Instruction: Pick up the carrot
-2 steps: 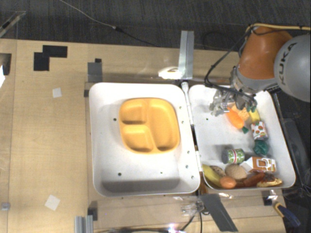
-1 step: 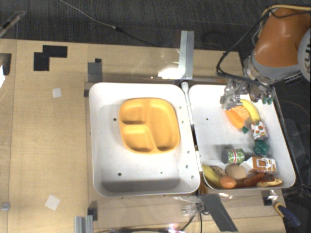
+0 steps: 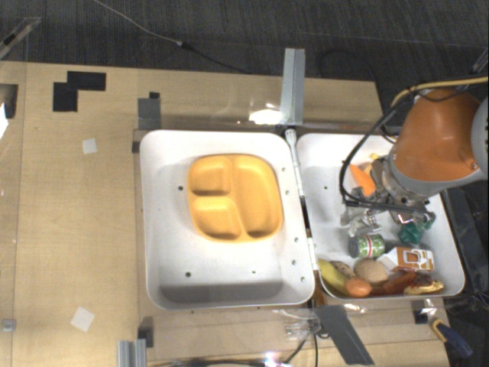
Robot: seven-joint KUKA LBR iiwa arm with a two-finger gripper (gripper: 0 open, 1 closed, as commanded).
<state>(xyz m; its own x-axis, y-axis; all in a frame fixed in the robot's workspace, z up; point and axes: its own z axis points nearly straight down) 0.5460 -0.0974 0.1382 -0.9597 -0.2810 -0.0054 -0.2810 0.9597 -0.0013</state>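
The carrot is a small orange piece lying in the right bin, near its middle, with its right end hidden under the arm's wrist. My gripper hangs below the orange-banded wrist, just in front of the carrot and right above a small green, white and red can. Nothing is visibly lifted off the bin floor.
Along the right bin's front edge lie a banana, a brown round item, an orange fruit, a dark sausage and a small carton. A green item sits by the wrist. The left bin holds a yellow divided plate.
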